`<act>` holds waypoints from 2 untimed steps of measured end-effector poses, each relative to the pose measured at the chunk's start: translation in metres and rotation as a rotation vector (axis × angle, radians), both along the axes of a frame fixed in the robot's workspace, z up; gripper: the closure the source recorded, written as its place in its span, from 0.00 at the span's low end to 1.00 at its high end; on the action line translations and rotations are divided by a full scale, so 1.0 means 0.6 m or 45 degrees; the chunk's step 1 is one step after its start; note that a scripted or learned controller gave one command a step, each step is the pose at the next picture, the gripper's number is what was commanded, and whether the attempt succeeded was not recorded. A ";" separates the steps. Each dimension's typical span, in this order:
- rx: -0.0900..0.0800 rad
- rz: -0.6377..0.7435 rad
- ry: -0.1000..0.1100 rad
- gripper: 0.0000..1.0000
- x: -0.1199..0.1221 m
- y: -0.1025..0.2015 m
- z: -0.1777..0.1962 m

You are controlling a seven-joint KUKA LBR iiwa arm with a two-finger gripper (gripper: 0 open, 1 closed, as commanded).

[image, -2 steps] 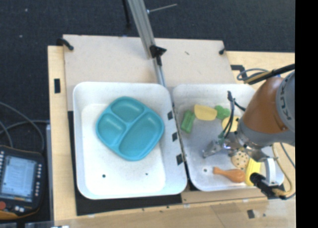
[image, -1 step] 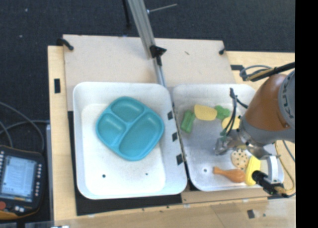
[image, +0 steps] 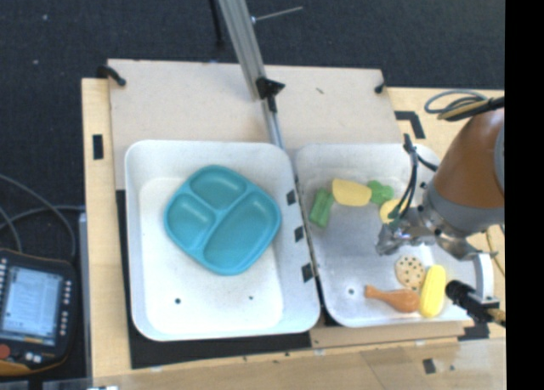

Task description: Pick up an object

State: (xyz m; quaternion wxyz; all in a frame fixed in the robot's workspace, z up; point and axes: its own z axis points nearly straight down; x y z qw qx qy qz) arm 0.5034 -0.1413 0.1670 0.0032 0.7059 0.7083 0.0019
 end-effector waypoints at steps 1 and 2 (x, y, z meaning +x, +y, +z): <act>-0.001 0.001 -0.001 1.00 0.004 -0.002 0.084; 0.003 0.005 0.007 1.00 0.040 0.073 0.075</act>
